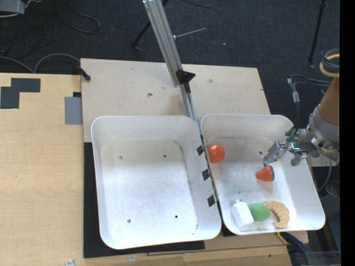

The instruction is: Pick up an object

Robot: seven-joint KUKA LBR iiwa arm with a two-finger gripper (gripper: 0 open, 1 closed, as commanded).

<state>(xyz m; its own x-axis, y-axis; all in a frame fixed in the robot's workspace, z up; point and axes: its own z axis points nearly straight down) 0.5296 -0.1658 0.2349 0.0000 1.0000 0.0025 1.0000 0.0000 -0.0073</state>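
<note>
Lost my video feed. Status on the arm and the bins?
Gripper over right bin, nothing between its jaws. Nearest thing: small red piece, just below it. Orange ball by the divider; white block, green ball, tan pastry clustered at near edge.

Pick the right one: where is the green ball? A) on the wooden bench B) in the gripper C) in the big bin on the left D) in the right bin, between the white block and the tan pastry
D: the green ball lies at the near edge of the right bin, with the white block on one side and the tan pastry on the other.
</note>
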